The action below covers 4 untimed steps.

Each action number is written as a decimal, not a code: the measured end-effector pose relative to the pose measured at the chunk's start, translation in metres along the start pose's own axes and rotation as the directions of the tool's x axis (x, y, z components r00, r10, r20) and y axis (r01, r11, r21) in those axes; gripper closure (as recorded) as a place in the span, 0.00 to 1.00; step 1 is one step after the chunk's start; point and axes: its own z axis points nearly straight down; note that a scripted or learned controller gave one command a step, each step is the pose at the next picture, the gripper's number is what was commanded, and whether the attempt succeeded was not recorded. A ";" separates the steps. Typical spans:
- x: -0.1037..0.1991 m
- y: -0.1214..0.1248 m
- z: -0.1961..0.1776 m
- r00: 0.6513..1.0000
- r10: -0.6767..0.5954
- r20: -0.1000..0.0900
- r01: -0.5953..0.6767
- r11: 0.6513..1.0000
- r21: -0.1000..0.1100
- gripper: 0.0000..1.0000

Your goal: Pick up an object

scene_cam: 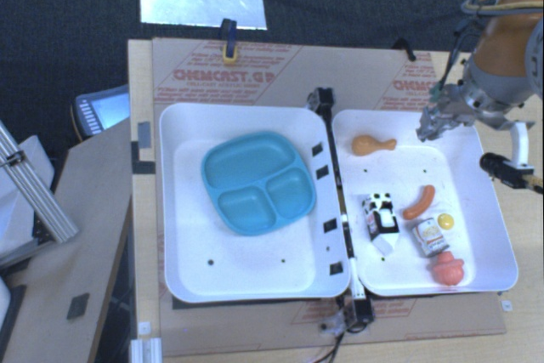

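Observation:
The right bin [489, 208] holds several small things. A tan chicken drumstick [372, 145] lies near its back edge. An orange sausage [419, 201] lies in the middle. A black-and-white milk carton [382, 220] lies to the sausage's left. A small can with a yellow lid [432, 235] sits in front of the sausage, and a pink-red fruit [449, 269] rests near the front rim. My gripper [431, 127] hangs over the bin's back edge, right of the drumstick, with nothing seen between its fingers.
The left bin [183, 259] holds a blue divided plate [257, 181]. A black divider with clips [333, 183] runs between the two bins. A yellow-and-black clamp [229, 41] sits at the back of the board.

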 end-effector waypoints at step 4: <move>0.151 0.001 -0.034 1.000 -0.005 -0.004 0.005 1.000 0.007 1.00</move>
